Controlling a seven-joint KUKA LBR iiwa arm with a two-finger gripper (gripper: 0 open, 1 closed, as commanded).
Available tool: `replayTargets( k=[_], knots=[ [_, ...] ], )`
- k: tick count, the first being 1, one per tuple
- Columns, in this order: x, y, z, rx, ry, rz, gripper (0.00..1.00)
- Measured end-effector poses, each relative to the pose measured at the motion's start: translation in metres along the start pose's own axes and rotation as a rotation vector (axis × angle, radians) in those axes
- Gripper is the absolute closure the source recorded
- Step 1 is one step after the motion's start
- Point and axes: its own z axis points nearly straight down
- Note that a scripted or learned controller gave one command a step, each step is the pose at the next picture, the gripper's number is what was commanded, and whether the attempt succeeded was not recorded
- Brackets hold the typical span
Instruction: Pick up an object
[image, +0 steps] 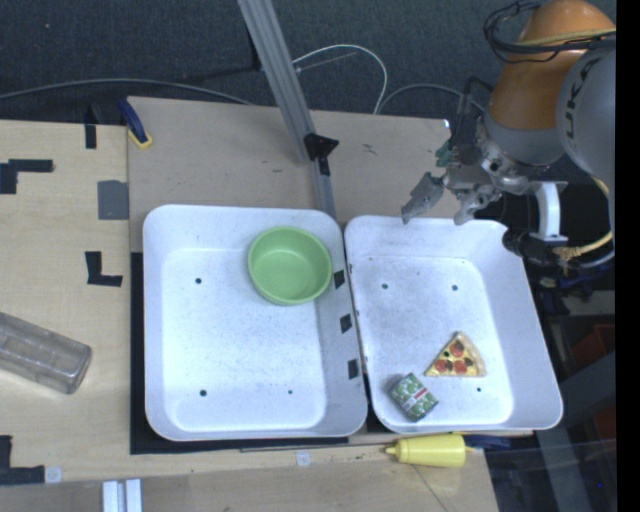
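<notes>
Two shallow white plastic bins side by side on wooden bench. Left bin (180, 330): one round light-green plastic bowl (290, 265), upright, at far edge of bin floor, right of centre. Right bin (500, 300): triangular toy pizza slice w/ red and yellow topping (458, 358) flat on floor, near-right area; small green printed can-like item (413, 396) lying just beside it to near-left, not touching as far as can be judged. Yellow plastic squeeze bottle (432, 451) lies on its side on bench, outside right bin, against its near rim. Clear plastic cylinder container (40, 352) lies on bench well left of left bin. Grey arm w/ orange band (545, 70) enters at far right. Two-finger grey gripper (445, 207) sits above far rim of right bin, fingers (418, 200) spread apart, nothing between them; released state. Gripper well apart from pizza slice, can-like item and bowl. Grey metal pole (285, 75) slants down toward gap between bins at far side.
</notes>
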Motion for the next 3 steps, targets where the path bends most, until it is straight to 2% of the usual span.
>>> replayTargets(
  k=[1, 2, 3],
  knots=[
    [0.0, 0.0, 0.0, 0.0, 0.0, 0.0, 0.0],
    [0.001, -0.002, 0.065, 0.007, -0.001, 0.001, 0.0],
    [0.004, -0.003, 0.109, 0.004, -0.001, 0.001, 0.0]
  ],
)
